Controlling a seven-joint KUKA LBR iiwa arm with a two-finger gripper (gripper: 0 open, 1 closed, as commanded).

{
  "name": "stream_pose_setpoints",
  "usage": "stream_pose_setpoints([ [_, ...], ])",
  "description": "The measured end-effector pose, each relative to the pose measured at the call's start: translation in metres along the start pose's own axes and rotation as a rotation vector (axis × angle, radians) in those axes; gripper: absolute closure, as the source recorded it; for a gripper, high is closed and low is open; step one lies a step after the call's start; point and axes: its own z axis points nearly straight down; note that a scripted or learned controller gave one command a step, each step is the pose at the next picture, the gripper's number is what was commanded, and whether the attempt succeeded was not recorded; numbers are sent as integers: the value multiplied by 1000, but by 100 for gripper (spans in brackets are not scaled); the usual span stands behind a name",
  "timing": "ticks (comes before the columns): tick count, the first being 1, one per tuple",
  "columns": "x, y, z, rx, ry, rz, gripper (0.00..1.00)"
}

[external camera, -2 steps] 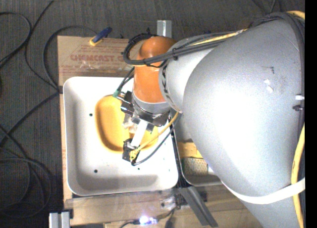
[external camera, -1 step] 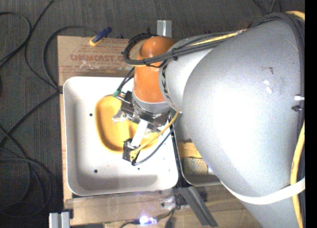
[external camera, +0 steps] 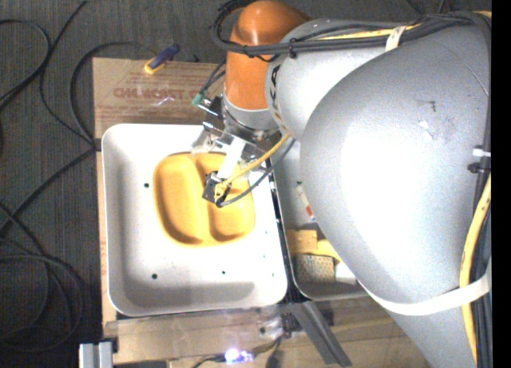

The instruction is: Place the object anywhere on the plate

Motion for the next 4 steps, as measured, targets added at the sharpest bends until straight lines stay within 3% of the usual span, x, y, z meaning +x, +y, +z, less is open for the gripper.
stream_pose_setpoints([
  [1,55,-21,-211,1,2,542,0],
  [2,51,-42,49,3,-2,628,0],
  [3,49,-41,41,6,-7,629,100],
  [4,76,-51,-10,3,1,634,100],
])
